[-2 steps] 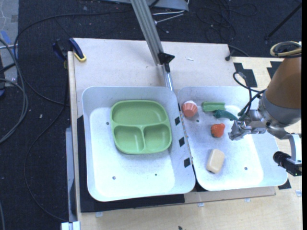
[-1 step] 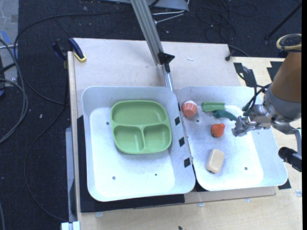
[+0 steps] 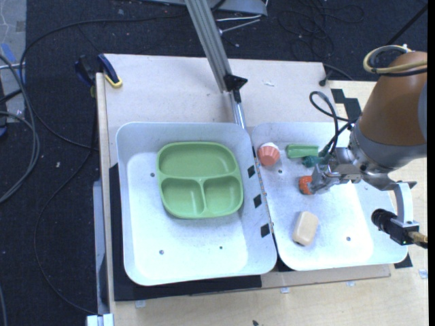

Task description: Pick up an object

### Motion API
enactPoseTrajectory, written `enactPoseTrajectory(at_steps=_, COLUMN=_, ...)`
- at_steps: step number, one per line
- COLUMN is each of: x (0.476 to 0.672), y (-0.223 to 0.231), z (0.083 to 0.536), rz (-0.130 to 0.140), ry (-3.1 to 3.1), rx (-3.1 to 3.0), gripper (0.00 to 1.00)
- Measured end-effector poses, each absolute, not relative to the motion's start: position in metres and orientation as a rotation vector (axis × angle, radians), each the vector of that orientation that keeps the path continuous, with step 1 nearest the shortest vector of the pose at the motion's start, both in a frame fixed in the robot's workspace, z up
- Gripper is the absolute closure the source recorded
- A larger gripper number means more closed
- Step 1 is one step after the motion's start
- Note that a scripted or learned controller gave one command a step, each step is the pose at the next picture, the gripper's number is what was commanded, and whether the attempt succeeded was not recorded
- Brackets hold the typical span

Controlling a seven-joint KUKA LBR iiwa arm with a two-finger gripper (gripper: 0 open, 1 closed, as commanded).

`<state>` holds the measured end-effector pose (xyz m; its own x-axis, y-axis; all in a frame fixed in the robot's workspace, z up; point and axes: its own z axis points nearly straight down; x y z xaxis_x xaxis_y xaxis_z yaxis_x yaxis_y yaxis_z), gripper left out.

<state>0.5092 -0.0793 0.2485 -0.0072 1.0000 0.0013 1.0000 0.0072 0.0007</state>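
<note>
Bench (image 3: 177, 80): pale wood top, set on a dark carpeted floor (image 3: 47, 182) strewn with black cables. Two shallow white bins side by side on it, on a black mat. Left bin (image 3: 143, 250): holds a green tray (image 3: 201, 180) with three compartments, lying flat toward the bin's upper middle. Right bin (image 3: 346, 243): holds a pink-and-orange cup (image 3: 269, 154) near its upper left corner, just beside the divide between bins; a green tool (image 3: 302, 152) to the cup's right; a small orange-red piece (image 3: 306, 185) below the green tool; a tan block (image 3: 305, 227) lower in the bin, apart from the rest. Arm (image 3: 397, 114): grey with an orange band, reaching in from the right over the right bin. Gripper (image 3: 321, 179): low over the bin, its tip touching or just beside the orange-red piece; cannot tell whether it is open, closed or gripping anything. Grey metal pole (image 3: 207, 32): slants from the top of the view down to a black clamp at the bench's far middle. Blue-and-yellow clamp (image 3: 107, 70): at the bench's far left corner. Black tape marks (image 3: 346, 104): on the bench top near the arm
</note>
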Motion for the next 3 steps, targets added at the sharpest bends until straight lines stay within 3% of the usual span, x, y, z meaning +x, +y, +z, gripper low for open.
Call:
enactPoseTrajectory(at_steps=2, x=0.494, y=0.026, z=0.237, rz=0.001, ry=-2.228, rx=-2.212, gripper=1.0)
enactPoseTrajectory(at_steps=3, x=0.502, y=0.077, z=0.228, rz=0.001, ry=-2.228, rx=-2.213, gripper=1.0)
